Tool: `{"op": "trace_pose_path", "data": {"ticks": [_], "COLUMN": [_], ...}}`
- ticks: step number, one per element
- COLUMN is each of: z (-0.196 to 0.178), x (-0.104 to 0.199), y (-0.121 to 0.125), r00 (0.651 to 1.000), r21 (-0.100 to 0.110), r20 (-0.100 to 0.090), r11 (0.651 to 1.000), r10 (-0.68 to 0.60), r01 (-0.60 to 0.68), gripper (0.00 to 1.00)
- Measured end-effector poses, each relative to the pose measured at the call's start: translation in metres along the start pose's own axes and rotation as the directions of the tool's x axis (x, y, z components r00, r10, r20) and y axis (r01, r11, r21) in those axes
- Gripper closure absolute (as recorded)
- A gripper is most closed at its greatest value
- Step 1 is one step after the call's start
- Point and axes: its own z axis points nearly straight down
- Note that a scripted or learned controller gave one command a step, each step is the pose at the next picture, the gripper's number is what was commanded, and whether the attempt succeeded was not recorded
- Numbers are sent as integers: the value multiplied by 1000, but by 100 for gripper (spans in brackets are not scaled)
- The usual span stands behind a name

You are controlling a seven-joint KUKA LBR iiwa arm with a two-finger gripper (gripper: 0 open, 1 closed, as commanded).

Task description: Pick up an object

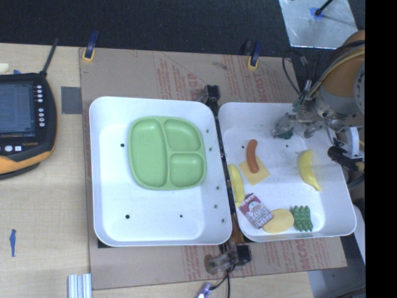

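We see the gripper [291, 126] low over the right bin [335, 228], but we cannot tell its state. The nearest things, a sausage [252, 156] just below-left and a banana [308, 169] below-right, both sit apart from it, so closing here would likely catch nothing.

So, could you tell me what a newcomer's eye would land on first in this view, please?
Probably the green divided plate, alone in the left bin. Next, the toy food scattered in the right bin: a sausage on a yellow slice, a banana and a red packet. The gripper hovers over that bin's far corner.
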Motion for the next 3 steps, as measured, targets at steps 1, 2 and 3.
{"op": "trace_pose_path", "data": {"ticks": [1,2,3], "z": [1,-7,1], "x": [43,106,101], "y": [0,-32,-94], "r00": [1000,1000,1000], "r21": [4,4,5], "r20": [0,0,0], "r11": [1000,1000,1000], "r10": [-3,-4,-2], "r01": [3,4,2], "gripper": [0,0,0]}}
